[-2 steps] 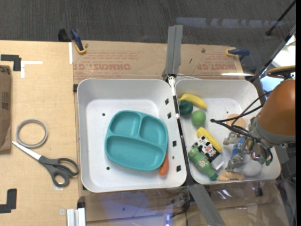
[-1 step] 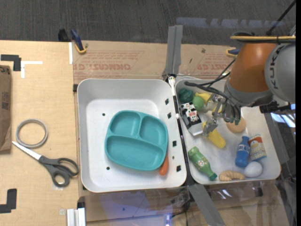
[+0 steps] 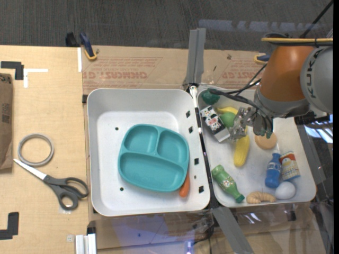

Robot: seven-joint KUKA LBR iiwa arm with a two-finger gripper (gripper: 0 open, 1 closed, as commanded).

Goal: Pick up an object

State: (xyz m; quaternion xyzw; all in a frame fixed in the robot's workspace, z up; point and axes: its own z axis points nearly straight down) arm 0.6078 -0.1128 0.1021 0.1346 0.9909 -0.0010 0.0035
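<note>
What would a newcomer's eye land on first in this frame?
Probably the teal divided plate in the left bin, with an orange carrot at its lower right edge. Next, the grey and orange arm over the crowded right bin, its gripper low by the yellow corn.

Glossy white plastic bins [image 3: 100, 157]; smooth matt teal plastic plate [image 3: 153, 157]; pale wood-grain surface [image 3: 42, 205]; metal-bladed scissors [image 3: 53, 181]; brown cardboard [image 3: 137, 70].

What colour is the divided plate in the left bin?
Teal, seen clearly in the camera view: divided plastic plate.
</note>
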